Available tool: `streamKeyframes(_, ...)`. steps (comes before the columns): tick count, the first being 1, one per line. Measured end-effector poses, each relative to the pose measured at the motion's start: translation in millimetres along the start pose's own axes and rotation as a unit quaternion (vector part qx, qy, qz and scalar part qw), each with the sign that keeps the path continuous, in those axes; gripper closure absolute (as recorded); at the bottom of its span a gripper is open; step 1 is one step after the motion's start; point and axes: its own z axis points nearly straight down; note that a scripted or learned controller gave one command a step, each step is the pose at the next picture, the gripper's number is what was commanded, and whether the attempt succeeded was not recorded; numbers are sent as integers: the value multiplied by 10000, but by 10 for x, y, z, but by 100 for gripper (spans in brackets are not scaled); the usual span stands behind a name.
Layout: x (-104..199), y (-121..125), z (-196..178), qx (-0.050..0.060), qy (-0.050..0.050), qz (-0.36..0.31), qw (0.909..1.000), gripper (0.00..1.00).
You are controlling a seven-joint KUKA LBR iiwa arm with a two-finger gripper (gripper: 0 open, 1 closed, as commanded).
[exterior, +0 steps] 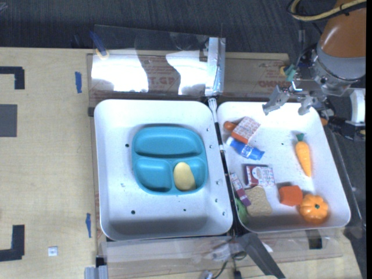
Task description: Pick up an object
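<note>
I see the gripper [289, 102] with metal fingers spread apart, holding nothing, over the right bin's [336, 173] back edge. Tapered plastic carrot [303, 156] lies below it, apart. Round orange pumpkin [314, 207] near front corner. Smooth yellow egg-shape [184, 176] sits in the glossy blue compartment tray [168, 156], left bin [110, 173].

Arm [343, 45] cut off by top and right edges; packet [246, 129] print too small to read.

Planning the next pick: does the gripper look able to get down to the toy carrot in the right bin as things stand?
Probably yes. The gripper hangs open over the right bin's far edge, and the carrot lies alone on bare bin floor with nothing on top of it or touching it.
</note>
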Motion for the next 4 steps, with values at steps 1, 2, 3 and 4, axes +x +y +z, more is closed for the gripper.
streamKeyframes(1,-138,237,1808,-55,-2,42,10000,0)
streamKeyframes(2,-49,563,1916,55,15,417,9991,0)
streamKeyframes(3,-178,514,1909,43,49,1232,9924,0)
streamKeyframes(4,-225,486,1810,98,18,1247,9921,100)
